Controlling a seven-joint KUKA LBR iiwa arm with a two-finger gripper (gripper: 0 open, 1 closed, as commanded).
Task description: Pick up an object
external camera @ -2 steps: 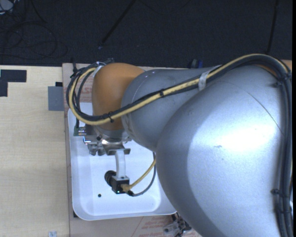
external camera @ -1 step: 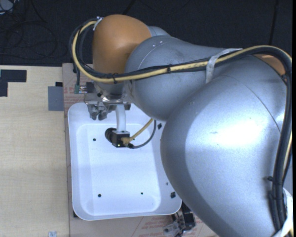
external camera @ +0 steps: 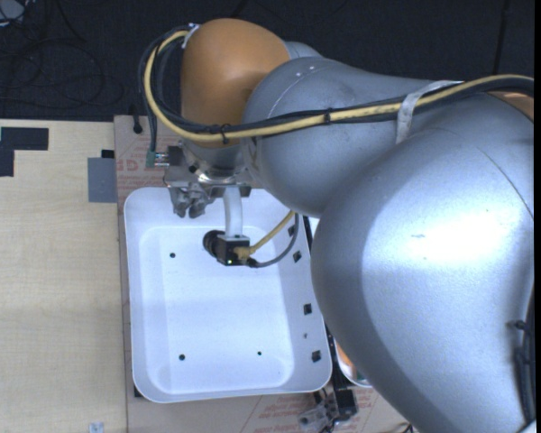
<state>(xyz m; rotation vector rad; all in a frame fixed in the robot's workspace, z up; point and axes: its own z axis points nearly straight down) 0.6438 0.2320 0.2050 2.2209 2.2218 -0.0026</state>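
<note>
Far left is the pale wooden tabletop (external camera: 45, 287), with some black patches (external camera: 18, 145) near the back edge and a grey rectangle (external camera: 100, 179) just beside the bin's far-left corner.

Next comes the white bin (external camera: 142, 332). Its floor has a few small dark dots (external camera: 181, 357) spread well apart, two toward the near edge and one further back on the left.

The jaws hang point-down over the bin's far-left corner, close to the back wall and just inside the rim. From this slanted angle I honestly can't tell if they're apart or together. I also can't tell where the object to grab lies relative to the jaws.

Right above them sits the orange band (external camera: 225, 57). From there the big grey arm (external camera: 433, 269) sweeps out to the right and covers the bin's right-hand edge.
</note>
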